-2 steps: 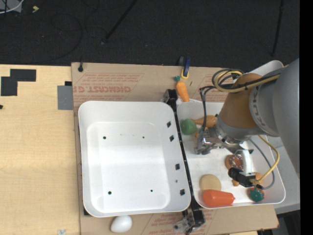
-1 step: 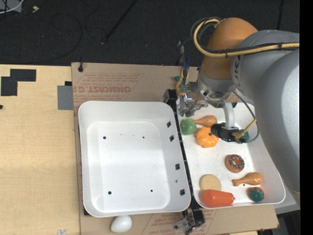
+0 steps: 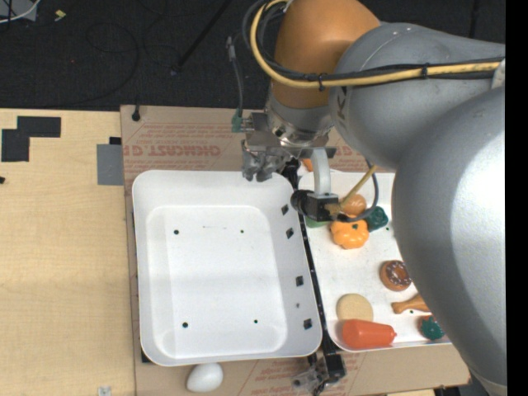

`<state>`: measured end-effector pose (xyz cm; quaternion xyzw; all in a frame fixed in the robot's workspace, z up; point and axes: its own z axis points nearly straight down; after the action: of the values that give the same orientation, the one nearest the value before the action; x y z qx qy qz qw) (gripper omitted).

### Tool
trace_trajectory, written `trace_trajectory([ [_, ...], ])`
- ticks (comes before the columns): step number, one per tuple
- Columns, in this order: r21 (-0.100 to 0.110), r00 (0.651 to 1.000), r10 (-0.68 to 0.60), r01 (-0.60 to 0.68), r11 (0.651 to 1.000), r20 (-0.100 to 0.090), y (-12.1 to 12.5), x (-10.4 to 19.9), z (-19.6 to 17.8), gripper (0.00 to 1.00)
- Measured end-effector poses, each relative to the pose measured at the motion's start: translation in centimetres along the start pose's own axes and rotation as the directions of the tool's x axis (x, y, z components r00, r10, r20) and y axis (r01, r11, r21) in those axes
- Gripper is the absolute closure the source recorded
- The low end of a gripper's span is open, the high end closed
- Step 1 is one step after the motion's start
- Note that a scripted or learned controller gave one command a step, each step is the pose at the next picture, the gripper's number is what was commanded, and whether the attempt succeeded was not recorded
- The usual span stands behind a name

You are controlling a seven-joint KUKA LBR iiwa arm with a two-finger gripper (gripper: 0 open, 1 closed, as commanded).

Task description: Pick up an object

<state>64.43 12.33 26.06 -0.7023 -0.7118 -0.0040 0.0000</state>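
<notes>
The grey arm (image 3: 429,130) comes in from the right, its orange band (image 3: 318,31) at the far side of the scene, and carries the hand (image 3: 262,165) down to the far right corner of the left bin (image 3: 137,254), right at that bin's far rim and close to the divide between the two bins. Nothing can be seen in the hand, and whether it is released or clenched cannot be told from this angle. The things to pick lie in the right bin (image 3: 363,272). An orange pumpkin toy (image 3: 351,234) sits near that bin's far left part, with a green piece (image 3: 378,218) just beside it on the right. Nearer, a brown doughnut (image 3: 396,275) lies toward the arm. A pale round biscuit (image 3: 355,307) rests by the left wall, a red-orange carrot-like toy (image 3: 368,333) is just near of it at the near rim, and a tan drumstick shape (image 3: 410,306) and a teal piece (image 3: 431,329) are to the right, partly hidden by the arm. A white egg-shaped thing (image 3: 205,378) lies outside the bins, on the surface (image 3: 58,246) just beyond the left bin's near rim.
</notes>
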Motion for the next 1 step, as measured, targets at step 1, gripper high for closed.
trace_trajectory([
  [1,0.007,1.000,0.005,-0.005,1.000,0.003,0.01,8.81,-0.41,1.00],
])
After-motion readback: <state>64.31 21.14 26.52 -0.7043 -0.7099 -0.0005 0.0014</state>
